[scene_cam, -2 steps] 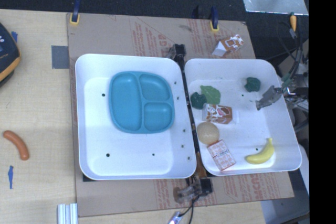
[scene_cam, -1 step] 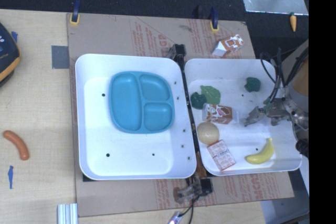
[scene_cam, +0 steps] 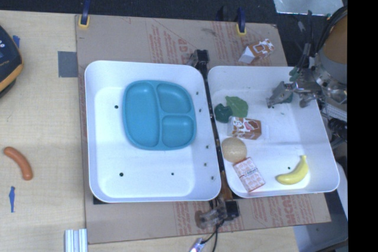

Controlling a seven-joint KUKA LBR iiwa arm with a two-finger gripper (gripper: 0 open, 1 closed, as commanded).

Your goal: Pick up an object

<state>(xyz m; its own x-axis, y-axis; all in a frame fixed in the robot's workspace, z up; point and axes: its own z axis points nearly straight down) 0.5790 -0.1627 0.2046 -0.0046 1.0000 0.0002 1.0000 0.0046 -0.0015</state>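
Note:
My gripper (scene_cam: 289, 101) hangs over the far right part of the right bin (scene_cam: 313, 133), open, with nothing between its fingers. In that bin lie a green leafy toy (scene_cam: 231, 108), a small red-and-white carton (scene_cam: 245, 127), a beige round piece (scene_cam: 234, 149), a red-checked packet (scene_cam: 248, 174) and a yellow banana (scene_cam: 293, 172). The green toy is nearest, a little to the gripper's left; the banana lies near the front edge, well below the gripper.
A blue divided plate (scene_cam: 159, 114) fills much of the left bin (scene_cam: 106, 174). On the cardboard behind the right bin lies a small carton (scene_cam: 258, 50). An orange sausage (scene_cam: 19, 162) rests on the bench at far left, and a dark device (scene_cam: 9, 59) sits behind it.

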